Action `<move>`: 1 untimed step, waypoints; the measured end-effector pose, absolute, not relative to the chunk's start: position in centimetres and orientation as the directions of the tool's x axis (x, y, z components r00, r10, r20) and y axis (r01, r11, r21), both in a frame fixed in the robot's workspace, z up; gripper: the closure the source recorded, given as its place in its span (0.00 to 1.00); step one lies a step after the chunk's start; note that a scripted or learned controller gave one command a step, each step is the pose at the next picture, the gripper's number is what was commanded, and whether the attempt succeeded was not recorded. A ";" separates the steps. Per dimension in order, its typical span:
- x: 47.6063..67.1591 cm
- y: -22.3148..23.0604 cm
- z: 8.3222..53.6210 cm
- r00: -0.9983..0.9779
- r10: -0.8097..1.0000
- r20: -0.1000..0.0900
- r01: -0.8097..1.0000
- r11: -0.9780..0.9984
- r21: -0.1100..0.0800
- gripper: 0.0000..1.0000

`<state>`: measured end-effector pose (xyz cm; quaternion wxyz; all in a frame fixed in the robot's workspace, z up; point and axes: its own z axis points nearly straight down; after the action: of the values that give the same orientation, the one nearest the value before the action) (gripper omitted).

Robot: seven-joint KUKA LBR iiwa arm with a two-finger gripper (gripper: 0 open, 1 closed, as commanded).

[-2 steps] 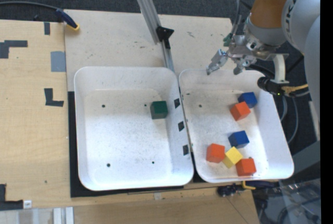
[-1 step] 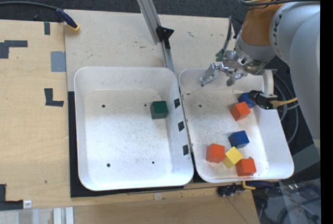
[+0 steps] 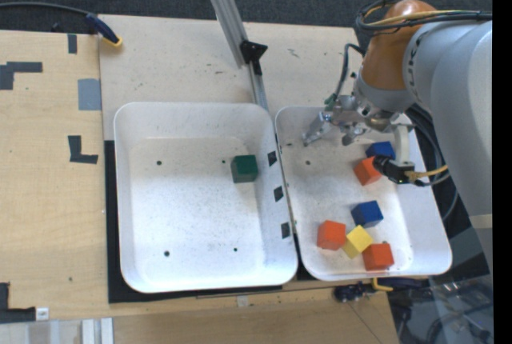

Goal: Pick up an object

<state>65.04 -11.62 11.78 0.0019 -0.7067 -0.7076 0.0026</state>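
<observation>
My gripper [image 3: 330,134] hangs over the far left part of the right bin [image 3: 308,182], open, with nothing between its fingers. In that bin lie a blue block [image 3: 381,150] and an orange block [image 3: 367,170] just right of the gripper. Nearer the front sit another blue block [image 3: 367,213], an orange block [image 3: 331,235], a yellow block [image 3: 358,241] and an orange block [image 3: 378,256]. A green cube [image 3: 245,168] rests alone in the left bin [image 3: 144,198].
A slanted metal pole [image 3: 224,2] runs down to the divide between the bins. The arm's grey body and orange band [image 3: 392,46] loom over the right bin's far right side. Cables hang beside the wrist.
</observation>
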 end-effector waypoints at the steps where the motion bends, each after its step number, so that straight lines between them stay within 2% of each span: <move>1: 65.2 -11.5 13.1 -0.003 1.000 -0.001 1.000 0.003 -0.002 1.00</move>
<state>65.18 -11.54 13.11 0.0005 -0.7059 -0.7083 0.0010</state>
